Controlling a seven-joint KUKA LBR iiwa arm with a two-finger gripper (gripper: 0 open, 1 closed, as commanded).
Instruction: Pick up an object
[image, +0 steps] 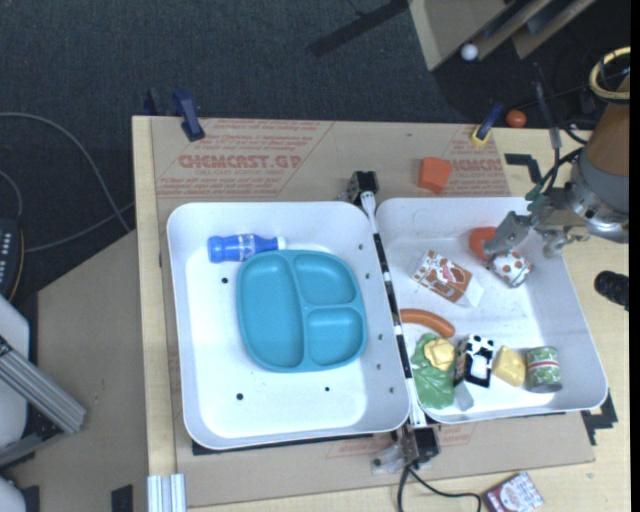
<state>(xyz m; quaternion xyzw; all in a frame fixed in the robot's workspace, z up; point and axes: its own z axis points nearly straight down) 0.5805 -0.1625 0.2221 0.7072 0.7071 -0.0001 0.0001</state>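
The tool (516, 243) hangs over the right bin (580, 330); a spotted ball (511, 267) lies just under it. I cannot tell its grip. The worktop (240, 160) reads "CHEMCAST".

A robotics lab: taped cardboard bench (300, 145), white bins (200, 400), trailing cables (60, 150).

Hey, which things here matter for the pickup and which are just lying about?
In play:
claw
white-and-red ball at the claw tip
right bin

Lying about:
blue plate
blue bottle
snack packet
sausage
green toy
orange block on the bench
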